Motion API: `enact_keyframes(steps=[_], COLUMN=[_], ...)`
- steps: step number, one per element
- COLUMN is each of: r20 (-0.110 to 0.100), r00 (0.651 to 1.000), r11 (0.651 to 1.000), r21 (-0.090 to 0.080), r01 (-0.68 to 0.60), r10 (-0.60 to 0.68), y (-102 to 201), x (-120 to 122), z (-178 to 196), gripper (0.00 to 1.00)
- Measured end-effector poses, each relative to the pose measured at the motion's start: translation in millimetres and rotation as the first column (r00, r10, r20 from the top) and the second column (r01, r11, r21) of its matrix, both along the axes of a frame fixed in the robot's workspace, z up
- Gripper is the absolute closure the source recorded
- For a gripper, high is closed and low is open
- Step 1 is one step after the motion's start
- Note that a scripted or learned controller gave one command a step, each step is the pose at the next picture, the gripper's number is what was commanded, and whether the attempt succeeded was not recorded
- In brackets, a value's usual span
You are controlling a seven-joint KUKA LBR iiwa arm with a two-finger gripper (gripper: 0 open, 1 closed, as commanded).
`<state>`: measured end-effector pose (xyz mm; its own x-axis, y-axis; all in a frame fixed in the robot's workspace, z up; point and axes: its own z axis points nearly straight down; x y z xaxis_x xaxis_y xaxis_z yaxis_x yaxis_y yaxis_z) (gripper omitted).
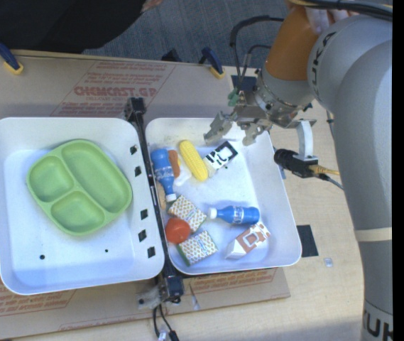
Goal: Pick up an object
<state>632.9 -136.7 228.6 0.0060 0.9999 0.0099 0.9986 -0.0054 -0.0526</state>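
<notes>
Two white bins sit side by side on cardboard — the left bin (3,190) holds a green divided plate (79,185). Over the right bin's (276,190) far edge, the gripper (236,128) hangs with fingers spread, holding nothing — just beside a yellow corn cob (193,160) and a black-and-white tag (221,155).

A cardboard sheet (109,84) covers the bench, held by blue clamps (7,57); grey carpet (202,20) lies beyond.
</notes>
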Motion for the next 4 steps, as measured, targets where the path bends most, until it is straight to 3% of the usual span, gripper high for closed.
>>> enact_keyframes(steps=[1,2,3,4], r20=[0.064,0.049,0.048,0.051], r00=[0.998,0.999,0.999,0.999], r11=[1.0,1.0,1.0,1.0], r21=[-0.014,-0.017,-0.016,-0.022], r01=[-0.014,-0.009,-0.009,-0.009], r10=[0.015,0.009,0.009,0.01], y=[10,5,5,31], x=[-6,-10,-10,6], z=[-114,-107,-108,-129], gripper=[0.0,1.0,0.0,0.0])
